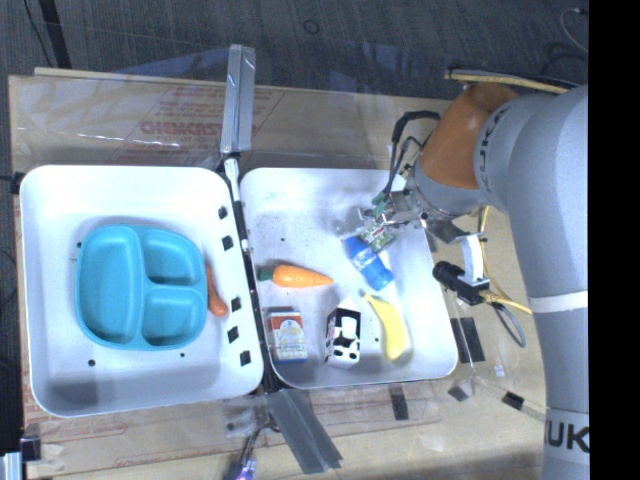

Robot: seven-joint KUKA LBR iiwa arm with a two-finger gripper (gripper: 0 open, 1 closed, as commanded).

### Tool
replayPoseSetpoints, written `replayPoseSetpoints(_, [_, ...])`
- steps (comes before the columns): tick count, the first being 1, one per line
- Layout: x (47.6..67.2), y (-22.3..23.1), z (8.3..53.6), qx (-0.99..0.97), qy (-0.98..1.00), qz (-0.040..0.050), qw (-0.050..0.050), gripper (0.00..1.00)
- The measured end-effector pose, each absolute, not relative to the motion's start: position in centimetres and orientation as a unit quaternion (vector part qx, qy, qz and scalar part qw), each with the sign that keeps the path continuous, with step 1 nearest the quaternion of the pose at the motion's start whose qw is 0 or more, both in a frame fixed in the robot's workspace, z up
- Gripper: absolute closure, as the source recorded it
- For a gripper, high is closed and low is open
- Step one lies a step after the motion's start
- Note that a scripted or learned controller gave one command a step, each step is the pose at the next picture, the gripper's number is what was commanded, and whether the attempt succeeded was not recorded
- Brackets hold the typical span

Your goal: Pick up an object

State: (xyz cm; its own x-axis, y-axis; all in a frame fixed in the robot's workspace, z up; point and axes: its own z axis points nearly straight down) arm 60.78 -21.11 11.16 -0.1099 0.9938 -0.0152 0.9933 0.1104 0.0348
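My gripper (376,230) reaches down into the right bin (300,193) from the right, its tip right at the top end of a blue bottle-like object (374,266). The view does not settle whether they touch. Lying in the same bin are an orange carrot (300,277), a small orange-and-white carton (288,335), a black-and-white cow-patterned item (344,336) and a yellow banana (389,328). All of these rest on the bin floor, apart from the gripper.
The left bin (60,368) holds a blue divided plate (140,286), with a second orange piece (216,294) by its right edge. A grey divider rail (237,103) runs between the bins. The arm's grey body (530,188) covers the right side of the bench.
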Motion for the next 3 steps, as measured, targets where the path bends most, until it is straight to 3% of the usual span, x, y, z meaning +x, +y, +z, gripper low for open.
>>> replayPoseSetpoints(1, [60.8, -21.1, 11.1, 0.671, 0.741, 0.0082, 0.018, 0.00])
replayPoseSetpoints(2, [60.6, -21.0, 9.8, 0.666, 0.746, 0.0021, 0.006, 0.00])
replayPoseSetpoints(3, [60.5, -20.9, 10.5, 0.665, 0.747, 0.0008, 0.003, 1.00])
